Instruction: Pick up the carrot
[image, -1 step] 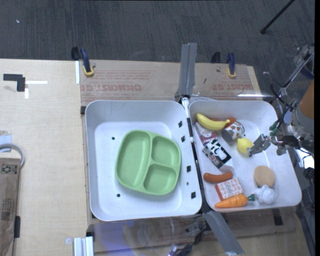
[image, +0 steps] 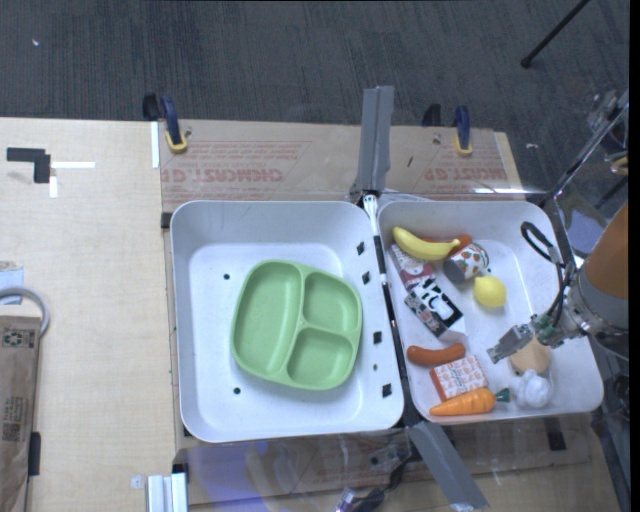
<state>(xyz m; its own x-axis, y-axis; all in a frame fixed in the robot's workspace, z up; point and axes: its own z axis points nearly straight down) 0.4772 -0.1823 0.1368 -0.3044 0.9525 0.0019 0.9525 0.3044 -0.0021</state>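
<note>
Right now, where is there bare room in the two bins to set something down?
Left bin: bare floor rings the green divided plate, widest along its far and left sides. Right bin: crowded down its left half, from banana to carrot; the one open patch lies between lemon and tool.

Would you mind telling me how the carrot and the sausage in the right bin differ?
The carrot is orange, tapered, with a green end; the sausage is reddish-brown with rounded ends. The carrot lies by the bin's near wall; the sausage lies farther in, beyond the waffle-patterned block. Both lie flat, roughly crosswise, in the right bin.
</note>
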